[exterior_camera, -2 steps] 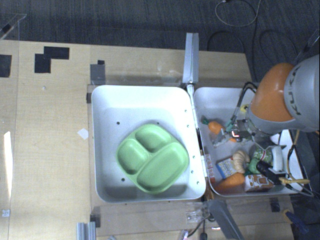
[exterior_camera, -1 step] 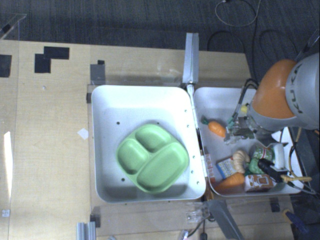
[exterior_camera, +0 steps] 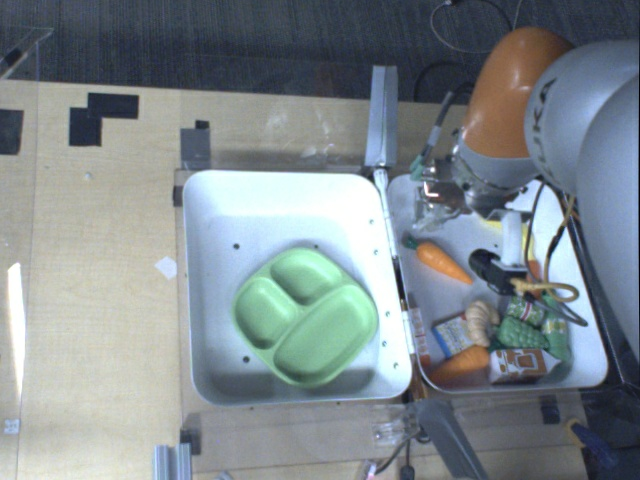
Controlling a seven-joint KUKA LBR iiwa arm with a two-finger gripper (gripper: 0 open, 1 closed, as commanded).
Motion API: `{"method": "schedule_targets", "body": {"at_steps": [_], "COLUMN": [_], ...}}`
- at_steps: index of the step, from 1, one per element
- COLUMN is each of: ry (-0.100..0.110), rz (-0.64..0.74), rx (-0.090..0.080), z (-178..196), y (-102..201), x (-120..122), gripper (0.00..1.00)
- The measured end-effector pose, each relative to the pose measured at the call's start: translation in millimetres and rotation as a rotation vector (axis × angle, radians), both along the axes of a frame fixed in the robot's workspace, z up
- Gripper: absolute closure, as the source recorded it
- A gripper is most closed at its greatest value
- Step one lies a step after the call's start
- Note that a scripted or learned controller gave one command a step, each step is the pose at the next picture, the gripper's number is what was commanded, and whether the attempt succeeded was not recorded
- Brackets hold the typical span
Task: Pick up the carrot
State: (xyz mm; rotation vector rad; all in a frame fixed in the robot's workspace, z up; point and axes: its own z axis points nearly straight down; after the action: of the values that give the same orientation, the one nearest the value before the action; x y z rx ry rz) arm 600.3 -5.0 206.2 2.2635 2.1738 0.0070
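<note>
The gripper (exterior_camera: 433, 208) is seen hanging over the far left corner of the right bin (exterior_camera: 592, 366), and whether it's wide or narrow honestly can't be told from this angle; nothing is seen held in it. The carrot (exterior_camera: 443, 261) is found just on the near side of it, lying flat on the bin floor by the left wall, pointing down-right. Further out, along the near edge of the same bin, a clutter is piled up: one beige lump (exterior_camera: 481, 315), one blue-white packet (exterior_camera: 456, 334), one orange thing (exterior_camera: 461, 364) that can't be identified, one brown carton (exterior_camera: 517, 365) and one green packet (exterior_camera: 536, 329). The left bin (exterior_camera: 205, 268) is taken up by one green plate (exterior_camera: 305, 315), split into three sections, with nothing in them. So two bins are counted, and one sure carrot.
</note>
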Motion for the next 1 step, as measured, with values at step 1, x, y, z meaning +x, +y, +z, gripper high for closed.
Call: {"method": "schedule_targets", "body": {"at_steps": [1], "ry": [0.000], "rz": [0.000], "rx": [0.000], "z": [-0.2], "y": [-0.2], "x": [-0.1], "gripper": [0.00]}}
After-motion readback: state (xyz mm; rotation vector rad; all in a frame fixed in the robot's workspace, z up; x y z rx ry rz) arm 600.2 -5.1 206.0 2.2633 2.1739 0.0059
